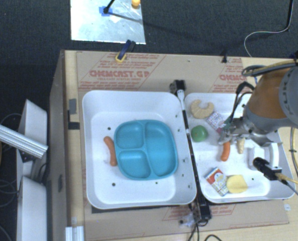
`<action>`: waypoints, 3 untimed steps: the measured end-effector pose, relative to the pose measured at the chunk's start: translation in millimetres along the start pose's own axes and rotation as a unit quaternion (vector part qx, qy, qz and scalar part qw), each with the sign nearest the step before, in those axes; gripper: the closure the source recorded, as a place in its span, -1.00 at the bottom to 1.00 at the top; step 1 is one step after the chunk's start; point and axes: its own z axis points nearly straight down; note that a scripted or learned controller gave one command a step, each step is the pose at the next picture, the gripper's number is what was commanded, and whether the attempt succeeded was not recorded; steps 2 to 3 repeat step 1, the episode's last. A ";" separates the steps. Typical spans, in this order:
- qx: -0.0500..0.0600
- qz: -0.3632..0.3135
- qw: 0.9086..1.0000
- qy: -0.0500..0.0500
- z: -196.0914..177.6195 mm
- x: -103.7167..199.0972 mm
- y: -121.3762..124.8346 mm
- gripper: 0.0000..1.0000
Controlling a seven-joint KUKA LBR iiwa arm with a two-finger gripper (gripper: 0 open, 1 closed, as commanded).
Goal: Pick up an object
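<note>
I have the tool (232,133) low in the right bin, grip state unreadable, carrot (225,151) just below it, long axis running toward and away from it.

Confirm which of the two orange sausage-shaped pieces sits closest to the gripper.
The one in the right bin, the small orange piece just below the gripper. The other, longer one lies in the left bin beside the blue divided plate.

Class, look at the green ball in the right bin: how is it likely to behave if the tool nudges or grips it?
The green ball looks round, so it would probably roll when nudged. It sits near the bin wall, which might stop it. Its curved sides could slip from a two-finger pinch.
</note>
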 end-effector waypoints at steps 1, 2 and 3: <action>0.000 0.000 1.000 0.000 -89.9 65.9 17.8 1.00; 0.000 0.000 1.000 0.000 -89.9 65.9 17.8 1.00; 0.000 0.000 1.000 0.000 -89.9 65.9 17.8 1.00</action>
